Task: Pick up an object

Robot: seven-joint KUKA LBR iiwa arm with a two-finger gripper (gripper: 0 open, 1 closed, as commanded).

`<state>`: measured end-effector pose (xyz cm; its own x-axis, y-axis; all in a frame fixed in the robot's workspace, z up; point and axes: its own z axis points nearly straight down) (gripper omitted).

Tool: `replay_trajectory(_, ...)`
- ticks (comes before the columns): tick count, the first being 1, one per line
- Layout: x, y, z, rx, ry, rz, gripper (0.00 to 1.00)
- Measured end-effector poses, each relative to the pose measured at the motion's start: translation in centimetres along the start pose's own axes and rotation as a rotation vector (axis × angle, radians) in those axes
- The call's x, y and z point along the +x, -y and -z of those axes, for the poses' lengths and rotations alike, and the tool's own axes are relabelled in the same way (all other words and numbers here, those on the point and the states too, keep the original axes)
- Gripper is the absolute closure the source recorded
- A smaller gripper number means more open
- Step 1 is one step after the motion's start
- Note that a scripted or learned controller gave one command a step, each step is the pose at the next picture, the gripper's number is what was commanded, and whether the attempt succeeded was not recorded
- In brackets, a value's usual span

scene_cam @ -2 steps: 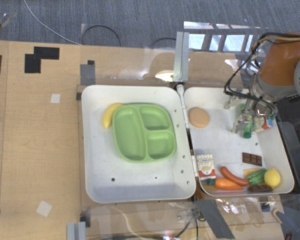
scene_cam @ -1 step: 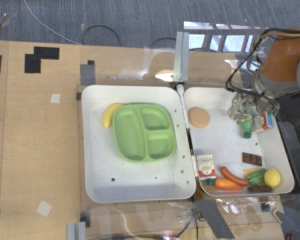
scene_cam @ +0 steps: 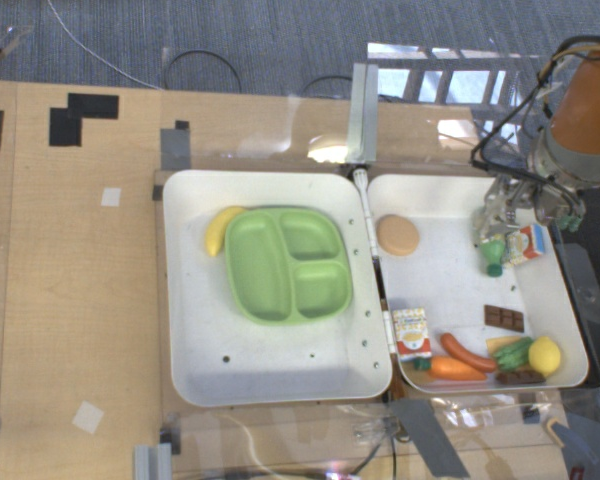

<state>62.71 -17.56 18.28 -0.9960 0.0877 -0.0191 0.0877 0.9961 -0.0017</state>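
Over the right bin (scene_cam: 450, 223) — gripper (scene_cam: 497, 236) lowered beside a white carton (scene_cam: 529, 243), fingers clamped on a small green item (scene_cam: 494, 258) — banana (scene_cam: 218, 228) beside the green plate (scene_cam: 285, 265).

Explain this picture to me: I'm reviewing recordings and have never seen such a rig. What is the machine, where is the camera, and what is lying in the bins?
One camera looks down at a slant on a bench with two white bins. The grey and orange arm is a robot reaching in from the right; its gripper hangs over the right bin, at a green item beside a small carton. Whether it grips anything is unclear. That bin also has a round bun, chocolate, a juice box, carrot, sausage and lemon. The left bin has a green tray and banana.
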Motion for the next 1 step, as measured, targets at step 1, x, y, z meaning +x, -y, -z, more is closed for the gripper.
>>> replay_trajectory(1,3.01,-6.62,3.68,-0.004,-0.005,-0.001,1.0)
